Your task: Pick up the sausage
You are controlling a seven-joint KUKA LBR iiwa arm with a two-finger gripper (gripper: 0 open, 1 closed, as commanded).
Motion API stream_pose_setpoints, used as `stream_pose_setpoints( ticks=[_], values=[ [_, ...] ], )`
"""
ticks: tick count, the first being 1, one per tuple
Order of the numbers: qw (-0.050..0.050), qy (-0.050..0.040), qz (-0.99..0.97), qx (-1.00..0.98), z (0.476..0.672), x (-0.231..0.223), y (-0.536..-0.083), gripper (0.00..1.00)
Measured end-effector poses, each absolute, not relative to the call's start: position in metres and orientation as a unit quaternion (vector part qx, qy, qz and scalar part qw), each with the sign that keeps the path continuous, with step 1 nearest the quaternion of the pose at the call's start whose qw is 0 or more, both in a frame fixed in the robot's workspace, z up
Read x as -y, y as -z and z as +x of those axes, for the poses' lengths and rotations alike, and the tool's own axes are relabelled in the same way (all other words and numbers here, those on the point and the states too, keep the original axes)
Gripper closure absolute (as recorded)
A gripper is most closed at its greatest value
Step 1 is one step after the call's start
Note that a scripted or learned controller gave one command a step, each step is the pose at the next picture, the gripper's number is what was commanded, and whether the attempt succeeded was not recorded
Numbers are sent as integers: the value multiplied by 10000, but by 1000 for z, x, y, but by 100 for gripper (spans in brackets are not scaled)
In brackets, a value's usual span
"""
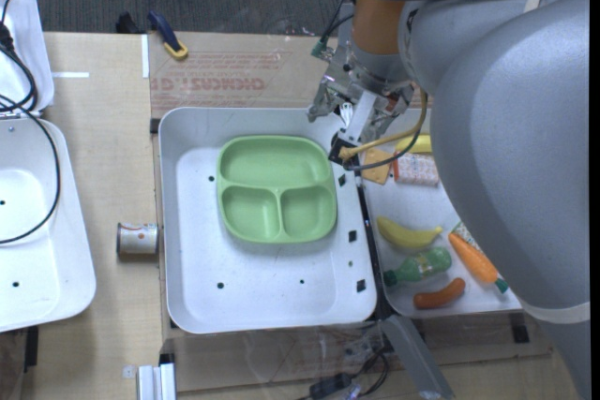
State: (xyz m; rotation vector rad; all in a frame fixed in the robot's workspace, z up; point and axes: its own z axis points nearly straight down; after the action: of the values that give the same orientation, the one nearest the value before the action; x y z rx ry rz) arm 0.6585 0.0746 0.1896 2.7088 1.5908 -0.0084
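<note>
The sausage (439,294), a short reddish-brown link, lies at the near edge of the right bin (401,300), just below a green bottle (417,268). My gripper (359,122) hangs over the far end of the wall between the two bins, well away from the sausage and above it in the view. The big grey arm covers much of the right bin.
A green divided plate (277,186) lies in the left bin (187,229). In the right bin are a banana (409,232), a carrot (476,262), a wrapped snack pack (417,170) and a yellow-orange piece (375,168) under the gripper. A small can (138,240) lies outside the bins.
</note>
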Motion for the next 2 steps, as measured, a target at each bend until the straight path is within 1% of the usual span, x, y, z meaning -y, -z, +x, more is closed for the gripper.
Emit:
stream_pose_setpoints(
  ticks=[1,2],
  values=[
    [-7,30,7880,-6157,658,-136,-129,0],
    [-3,21,7819,-6234,647,-225,-117,0]
  ],
)
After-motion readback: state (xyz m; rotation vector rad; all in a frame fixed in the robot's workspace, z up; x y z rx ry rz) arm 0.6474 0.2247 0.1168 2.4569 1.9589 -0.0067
